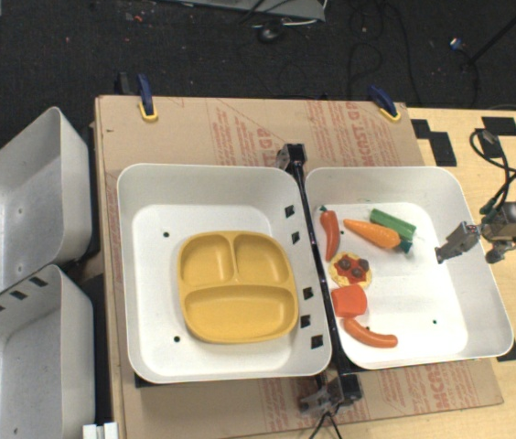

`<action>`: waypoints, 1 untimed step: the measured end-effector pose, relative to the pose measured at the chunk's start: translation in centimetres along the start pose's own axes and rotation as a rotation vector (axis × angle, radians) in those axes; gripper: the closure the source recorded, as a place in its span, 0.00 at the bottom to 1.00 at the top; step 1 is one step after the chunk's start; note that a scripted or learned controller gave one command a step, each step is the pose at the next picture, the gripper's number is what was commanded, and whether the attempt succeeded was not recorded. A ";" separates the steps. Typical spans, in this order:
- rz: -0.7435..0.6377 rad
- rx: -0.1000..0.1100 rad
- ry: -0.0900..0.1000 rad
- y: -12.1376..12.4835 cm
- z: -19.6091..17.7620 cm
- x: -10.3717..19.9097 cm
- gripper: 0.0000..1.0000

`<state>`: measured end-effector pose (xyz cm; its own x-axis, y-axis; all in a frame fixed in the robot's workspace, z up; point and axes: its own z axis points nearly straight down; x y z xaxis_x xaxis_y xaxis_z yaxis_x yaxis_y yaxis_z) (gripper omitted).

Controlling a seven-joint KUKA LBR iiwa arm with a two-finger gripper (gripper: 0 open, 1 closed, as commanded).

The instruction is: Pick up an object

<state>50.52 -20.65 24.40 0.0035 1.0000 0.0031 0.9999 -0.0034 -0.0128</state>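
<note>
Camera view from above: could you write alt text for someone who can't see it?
A robot hand hovers at the right edge of the right white bin, which holds toy foods: a carrot, chili pepper, small pizza, sausage. The left white bin holds a yellow divided plate.

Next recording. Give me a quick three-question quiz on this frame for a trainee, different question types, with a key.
1. True or false: the yellow divided plate lies in the right bin.
2. Which item lies nearest the right bin's front edge? A) carrot B) sausage C) green block
3. Fill in: the gripper hovers at the right bin's ____ rim.

Key: 1 false, it lies in the left bin; 2 B; 3 right.
</note>
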 end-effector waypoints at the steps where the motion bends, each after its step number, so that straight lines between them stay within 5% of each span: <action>1: -0.004 -0.013 -0.003 0.3 -0.7 0.1 0.00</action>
<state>50.79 -20.57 25.04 -0.0008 1.0000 -0.0004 1.0000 0.0008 -0.0002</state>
